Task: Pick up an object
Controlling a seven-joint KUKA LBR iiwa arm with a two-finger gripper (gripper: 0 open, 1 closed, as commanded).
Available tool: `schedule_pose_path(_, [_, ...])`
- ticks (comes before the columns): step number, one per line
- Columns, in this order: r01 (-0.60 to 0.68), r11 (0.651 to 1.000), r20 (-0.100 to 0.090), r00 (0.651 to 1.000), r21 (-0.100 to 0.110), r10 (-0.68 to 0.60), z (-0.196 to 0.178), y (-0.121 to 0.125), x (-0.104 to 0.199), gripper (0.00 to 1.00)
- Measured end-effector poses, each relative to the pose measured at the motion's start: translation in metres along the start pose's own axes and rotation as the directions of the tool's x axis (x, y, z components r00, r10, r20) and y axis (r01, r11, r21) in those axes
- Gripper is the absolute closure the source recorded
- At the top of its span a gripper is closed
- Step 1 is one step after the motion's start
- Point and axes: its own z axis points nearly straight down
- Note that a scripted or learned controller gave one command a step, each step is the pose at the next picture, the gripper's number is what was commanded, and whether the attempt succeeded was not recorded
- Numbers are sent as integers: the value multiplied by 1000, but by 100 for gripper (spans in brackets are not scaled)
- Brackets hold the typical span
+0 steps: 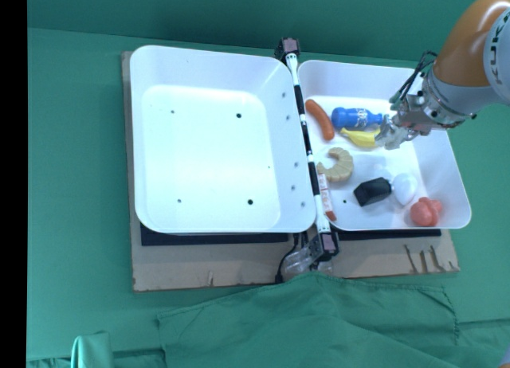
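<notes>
Gripper [392, 134] was seen low in the right bin [446, 169], at the banana [358, 137] & just beside the blue bottle [356, 116]; its opening couldn't be told, nor whether anything was held. Step was judged as the approach/grasp, w/ nothing lifted yet. Sausage [321, 119], croissant [339, 164], black block [372, 191], white piece [404, 188] & red fruit [425, 211] were left lying nearby. Next, a firm close on the banana & a straight lift would be called for, clear of the bottle.

White bins [151, 80] on green cloth [72, 159]; blue bottle [356, 115], yellow banana [358, 137], orange sausage [320, 119], black block [372, 191].
</notes>
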Motion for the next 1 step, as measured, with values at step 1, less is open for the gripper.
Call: schedule_pose_path(1, [0,1000,0,1000,1,0,0,0,0,0])
